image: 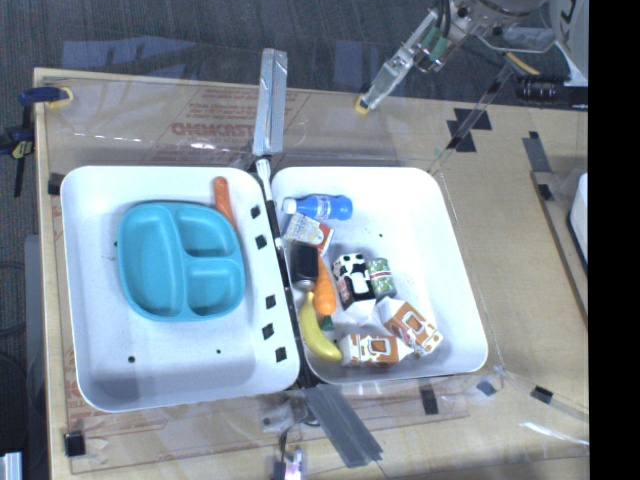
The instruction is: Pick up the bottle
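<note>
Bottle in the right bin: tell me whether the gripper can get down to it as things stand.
Probably yes. The bottle lies on its side at the right bin's far edge, nothing on top; the gripper hangs beyond the rim. The carton alongside crowds one side.

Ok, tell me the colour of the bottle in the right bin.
Blue bottle with a white cap, seen in the camera view.

Glossy plastic bottle (318, 207), white bins (90, 208)

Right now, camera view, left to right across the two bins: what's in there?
Blue divided tray → orange carrot at the left bin's right wall → banana in the right bin → blue bottle lying on its side → black-and-white cow-print carton → orange-and-white carton.
</note>
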Motion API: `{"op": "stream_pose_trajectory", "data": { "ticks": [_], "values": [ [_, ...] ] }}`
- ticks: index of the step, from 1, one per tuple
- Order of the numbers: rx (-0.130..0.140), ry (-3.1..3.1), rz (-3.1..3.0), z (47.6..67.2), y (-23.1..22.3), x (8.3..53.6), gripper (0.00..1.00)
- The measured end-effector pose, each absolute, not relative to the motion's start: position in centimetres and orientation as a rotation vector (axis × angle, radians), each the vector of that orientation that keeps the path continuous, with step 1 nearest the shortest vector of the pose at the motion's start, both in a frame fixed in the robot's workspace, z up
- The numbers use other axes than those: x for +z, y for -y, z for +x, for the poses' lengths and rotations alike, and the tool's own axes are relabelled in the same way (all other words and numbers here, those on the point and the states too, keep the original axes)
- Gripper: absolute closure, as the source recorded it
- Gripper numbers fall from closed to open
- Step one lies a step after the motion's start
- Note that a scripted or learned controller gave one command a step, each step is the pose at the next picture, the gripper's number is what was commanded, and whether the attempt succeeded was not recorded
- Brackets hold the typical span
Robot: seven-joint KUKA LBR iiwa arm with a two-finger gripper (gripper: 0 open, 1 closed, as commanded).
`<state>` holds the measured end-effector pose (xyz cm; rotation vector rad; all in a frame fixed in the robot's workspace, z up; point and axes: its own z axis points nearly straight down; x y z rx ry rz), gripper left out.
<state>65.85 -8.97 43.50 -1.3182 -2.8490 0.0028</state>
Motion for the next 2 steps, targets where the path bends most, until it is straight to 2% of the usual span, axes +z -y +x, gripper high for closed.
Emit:
{"op": "stream_pose_trajectory", "data": {
  "ticks": [1,2],
  "values": [
    [0.002,3.098,-0.485,63.2,11.9,43.9,1.00],
    [0.000,3.137,-0.012,59.8,14.5,44.0,1.00]
  ]
}}
